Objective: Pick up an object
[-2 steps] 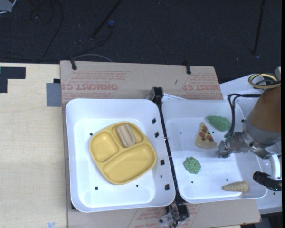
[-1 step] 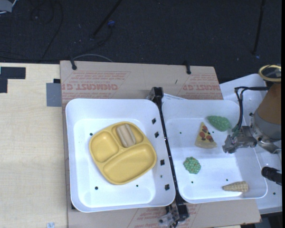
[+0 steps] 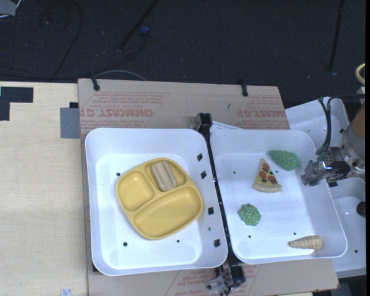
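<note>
Arm (image 3: pixel 357 125) cut off at right edge; pincer (image 3: pixel 314 172) fingers too small and blurred to resolve.

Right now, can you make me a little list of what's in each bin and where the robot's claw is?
left bin: yellow divided plate with a hot dog in one small section
right bin: pizza slice, leafy green piece, green grapes, corn cob
gripper: at the right bin's right edge, near the leafy green piece
held: nothing seen between its fingers

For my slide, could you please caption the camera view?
Gripper at right bin's edge near pizza.
</note>
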Tool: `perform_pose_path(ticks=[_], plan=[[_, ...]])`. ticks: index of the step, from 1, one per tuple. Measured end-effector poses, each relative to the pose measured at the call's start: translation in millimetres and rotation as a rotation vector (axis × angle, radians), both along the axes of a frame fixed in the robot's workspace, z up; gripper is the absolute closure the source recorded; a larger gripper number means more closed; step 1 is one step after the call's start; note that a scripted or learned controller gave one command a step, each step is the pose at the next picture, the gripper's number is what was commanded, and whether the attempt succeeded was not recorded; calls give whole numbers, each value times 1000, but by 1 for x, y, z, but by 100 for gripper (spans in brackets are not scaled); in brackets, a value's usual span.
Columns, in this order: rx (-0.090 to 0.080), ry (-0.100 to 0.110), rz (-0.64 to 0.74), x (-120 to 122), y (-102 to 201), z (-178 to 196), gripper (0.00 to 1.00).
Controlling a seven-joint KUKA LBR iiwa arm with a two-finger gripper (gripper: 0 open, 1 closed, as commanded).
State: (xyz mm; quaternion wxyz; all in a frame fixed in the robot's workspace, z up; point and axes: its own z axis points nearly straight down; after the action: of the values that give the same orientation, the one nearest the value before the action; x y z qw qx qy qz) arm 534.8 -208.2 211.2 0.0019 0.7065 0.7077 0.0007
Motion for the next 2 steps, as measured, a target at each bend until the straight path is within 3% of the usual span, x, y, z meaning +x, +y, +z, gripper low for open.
perform_pose_path(ticks=[1, 2], plan=[[1, 3, 0, 0, 0, 44, 100], [3, 6, 1, 10, 47, 31, 100]])
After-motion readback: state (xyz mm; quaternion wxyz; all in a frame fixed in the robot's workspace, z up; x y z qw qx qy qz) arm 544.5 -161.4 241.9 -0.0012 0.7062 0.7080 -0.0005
